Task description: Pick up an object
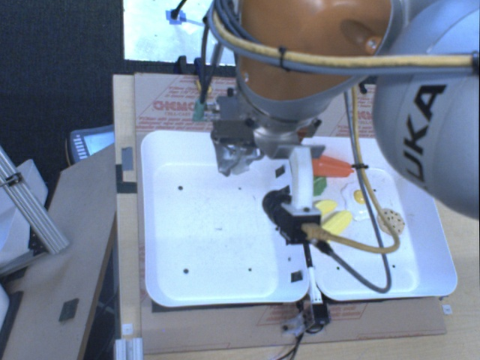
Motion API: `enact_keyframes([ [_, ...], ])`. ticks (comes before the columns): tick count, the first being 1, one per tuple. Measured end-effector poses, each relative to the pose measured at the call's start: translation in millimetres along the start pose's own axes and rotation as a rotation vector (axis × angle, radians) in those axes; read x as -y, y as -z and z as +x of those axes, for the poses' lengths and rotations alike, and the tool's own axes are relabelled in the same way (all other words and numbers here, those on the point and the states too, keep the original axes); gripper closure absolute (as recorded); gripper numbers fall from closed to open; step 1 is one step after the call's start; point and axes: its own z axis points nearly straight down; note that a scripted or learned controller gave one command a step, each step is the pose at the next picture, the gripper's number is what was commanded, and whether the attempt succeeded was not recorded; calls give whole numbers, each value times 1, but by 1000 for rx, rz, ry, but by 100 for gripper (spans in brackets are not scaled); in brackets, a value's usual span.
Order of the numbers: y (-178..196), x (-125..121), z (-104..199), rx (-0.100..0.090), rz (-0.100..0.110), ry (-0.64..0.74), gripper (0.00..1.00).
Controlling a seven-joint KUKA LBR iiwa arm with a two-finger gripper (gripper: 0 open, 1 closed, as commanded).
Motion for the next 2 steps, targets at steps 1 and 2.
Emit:
enact_keyframes([
  [1, 7, -2, 0, -5, -11, 0, 100],
  [2, -47, -3, 1, -3, -7, -6, 100],
])
